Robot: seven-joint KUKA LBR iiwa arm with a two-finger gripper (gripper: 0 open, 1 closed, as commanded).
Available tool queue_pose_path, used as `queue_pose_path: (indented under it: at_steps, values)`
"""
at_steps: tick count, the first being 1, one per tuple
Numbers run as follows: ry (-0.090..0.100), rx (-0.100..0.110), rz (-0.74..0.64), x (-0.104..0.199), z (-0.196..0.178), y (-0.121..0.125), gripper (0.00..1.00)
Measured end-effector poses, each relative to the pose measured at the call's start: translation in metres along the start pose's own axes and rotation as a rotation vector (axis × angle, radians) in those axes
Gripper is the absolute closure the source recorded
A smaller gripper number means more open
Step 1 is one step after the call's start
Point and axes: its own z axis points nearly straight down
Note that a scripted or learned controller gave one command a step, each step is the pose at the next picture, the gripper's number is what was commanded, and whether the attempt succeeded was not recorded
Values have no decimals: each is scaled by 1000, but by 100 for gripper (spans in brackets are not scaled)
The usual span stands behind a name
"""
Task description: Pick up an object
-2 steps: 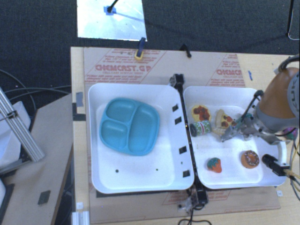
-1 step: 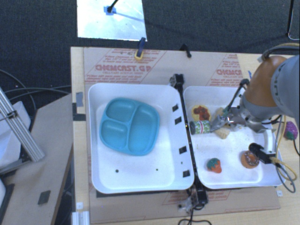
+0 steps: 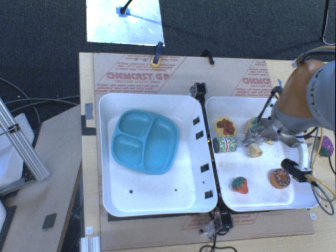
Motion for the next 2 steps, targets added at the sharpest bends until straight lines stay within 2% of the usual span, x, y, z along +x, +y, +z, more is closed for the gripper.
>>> queue_pose_path:
  at_steps: [1,2]
  values:
    - [3,-9,-7,82,-132,-4,100]
    - [5,2,-8,169,-168,-53,100]
